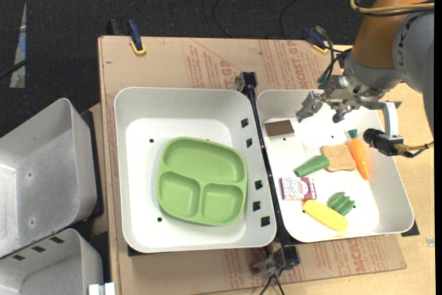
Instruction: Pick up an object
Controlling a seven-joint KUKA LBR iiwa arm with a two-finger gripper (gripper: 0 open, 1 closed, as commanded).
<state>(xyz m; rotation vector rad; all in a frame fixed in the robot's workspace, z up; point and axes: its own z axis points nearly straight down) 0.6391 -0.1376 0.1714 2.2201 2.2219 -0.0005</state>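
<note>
White bins sat side by side: the left bin (131, 148) held a green tray (202, 181), the right bin (394, 211) the toys. The gripper (330, 106) hovered over its far end, fingers spread and holding nothing, the carrot (360, 157) near for a pick.

Bench (179, 55): brown board top, printed red lettering, set over dark floor.
Two shallow white bins rest on it side by side, touching along a black divider: left bin (131, 169), right bin (394, 207). Blue-and-yellow clamp (135, 38) grips the far edge; another clamp (316, 36) far right.
</note>
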